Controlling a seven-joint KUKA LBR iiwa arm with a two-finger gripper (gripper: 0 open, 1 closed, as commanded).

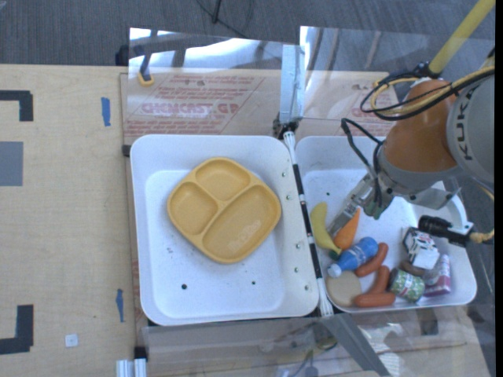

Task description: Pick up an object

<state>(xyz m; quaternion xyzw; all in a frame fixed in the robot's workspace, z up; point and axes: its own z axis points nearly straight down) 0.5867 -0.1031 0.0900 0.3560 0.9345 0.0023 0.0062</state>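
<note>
My gripper [348,217] hangs low in the right bin [330,167], reaching down and to the left from the orange-banded wrist. Its tip is right over the top end of an orange carrot [350,229]. A yellow banana [320,226] lies just left of the carrot, near the bin's left wall. Below them rests a blue bottle [354,255] with a white cap. I cannot see whether anything is gripped.
Three red sausages [372,260] [382,279] [372,298], a tan disc [340,289], a green can [406,285], a pink item [443,276] and a black-and-white pack [423,250] crowd the right bin's front. A yellow divided plate [224,209] lies in the left bin [157,281].
</note>
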